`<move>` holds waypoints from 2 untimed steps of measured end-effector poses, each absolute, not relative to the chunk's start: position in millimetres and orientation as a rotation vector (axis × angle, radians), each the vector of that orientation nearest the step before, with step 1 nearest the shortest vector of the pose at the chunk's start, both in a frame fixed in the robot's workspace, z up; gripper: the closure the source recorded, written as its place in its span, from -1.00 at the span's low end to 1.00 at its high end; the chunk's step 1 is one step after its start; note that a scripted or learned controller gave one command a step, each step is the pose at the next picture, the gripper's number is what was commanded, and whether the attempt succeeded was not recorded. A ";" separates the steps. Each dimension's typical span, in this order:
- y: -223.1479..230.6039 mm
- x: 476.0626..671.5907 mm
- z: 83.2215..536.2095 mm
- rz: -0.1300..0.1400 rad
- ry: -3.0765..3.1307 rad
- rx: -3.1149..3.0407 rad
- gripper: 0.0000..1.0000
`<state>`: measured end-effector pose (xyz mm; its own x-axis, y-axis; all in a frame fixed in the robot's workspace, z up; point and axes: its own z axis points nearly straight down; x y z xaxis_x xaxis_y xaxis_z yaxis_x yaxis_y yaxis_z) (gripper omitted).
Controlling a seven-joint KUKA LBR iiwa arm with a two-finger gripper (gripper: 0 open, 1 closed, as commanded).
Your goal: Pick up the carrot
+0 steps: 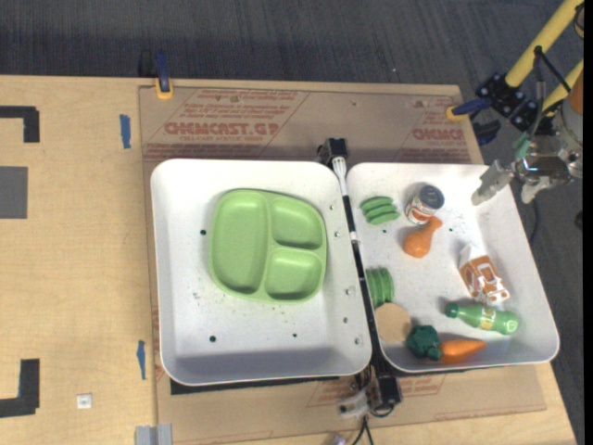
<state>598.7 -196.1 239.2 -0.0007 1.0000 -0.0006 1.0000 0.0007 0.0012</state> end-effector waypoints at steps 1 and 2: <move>-166.8 605.7 123.9 0.002 2.277 2.161 -1.00; -123.1 600.4 102.0 0.001 2.313 2.125 -1.00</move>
<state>600.4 -123.1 102.0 -0.0845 0.9964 0.0002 0.9964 0.0845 0.0010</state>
